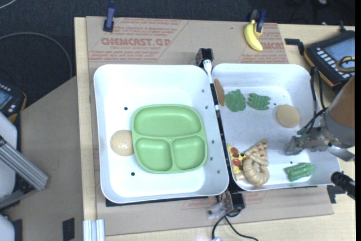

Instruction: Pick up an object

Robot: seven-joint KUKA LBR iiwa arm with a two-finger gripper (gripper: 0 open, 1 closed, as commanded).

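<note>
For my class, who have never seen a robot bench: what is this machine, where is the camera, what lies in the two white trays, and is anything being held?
One camera looks down at a slant on a bench with two shallow white bins. A robot arm reaches in from the picture's right; its hand sits low in the right bin.

The left bin has a green divided plate with a pale round ball beside it.

The right bin holds toy food: two green leafy pieces, a tan round piece, a pizza slice, a pretzel-like piece and a green vegetable. A toy banana lies on the bench behind.

I see nothing between the hand's fingers.
</note>
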